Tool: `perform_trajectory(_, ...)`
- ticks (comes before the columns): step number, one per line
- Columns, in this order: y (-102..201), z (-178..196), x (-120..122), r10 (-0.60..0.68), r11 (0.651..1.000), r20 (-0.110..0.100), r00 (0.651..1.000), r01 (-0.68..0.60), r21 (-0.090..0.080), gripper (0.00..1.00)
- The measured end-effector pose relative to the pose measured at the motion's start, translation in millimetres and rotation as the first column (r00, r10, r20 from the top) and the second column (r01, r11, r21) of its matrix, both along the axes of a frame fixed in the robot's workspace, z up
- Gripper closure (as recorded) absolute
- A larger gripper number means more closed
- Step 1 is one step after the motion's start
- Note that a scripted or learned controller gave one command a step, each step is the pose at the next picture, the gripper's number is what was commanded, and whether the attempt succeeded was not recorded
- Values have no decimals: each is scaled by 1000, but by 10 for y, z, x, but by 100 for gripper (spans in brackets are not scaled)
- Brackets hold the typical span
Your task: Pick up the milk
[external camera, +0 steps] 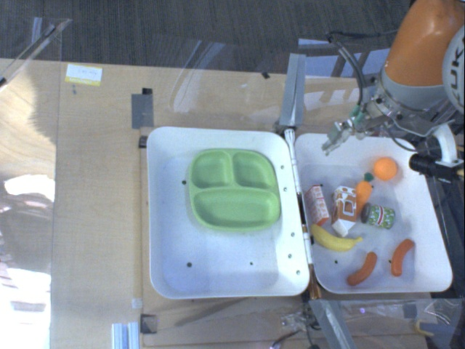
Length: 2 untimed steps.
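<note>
While the pincer [336, 138] hangs over the far-left corner of the right bin [429, 271], nothing sits between its fingers; whether they are spread I cannot tell, the view being blurred there. Step in hand: approach. Milk [345, 209] lies nearer the camera than the pincer, touching the banana [334, 240], just beside the red packet [317, 204]. Next move probably calls for travel toward the carton, then descent.
</note>
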State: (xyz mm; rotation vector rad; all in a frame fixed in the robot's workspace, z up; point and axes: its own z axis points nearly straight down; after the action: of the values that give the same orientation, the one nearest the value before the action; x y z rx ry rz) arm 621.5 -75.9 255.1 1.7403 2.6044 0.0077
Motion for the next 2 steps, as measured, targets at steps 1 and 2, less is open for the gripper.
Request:
perform_trajectory(1, -841, -1672, -356, 135, 991, 1, 991, -135, -3, 0)
perform_trajectory(2, -832, -1534, -317, 136, 991, 12, 991, -136, -6, 100)
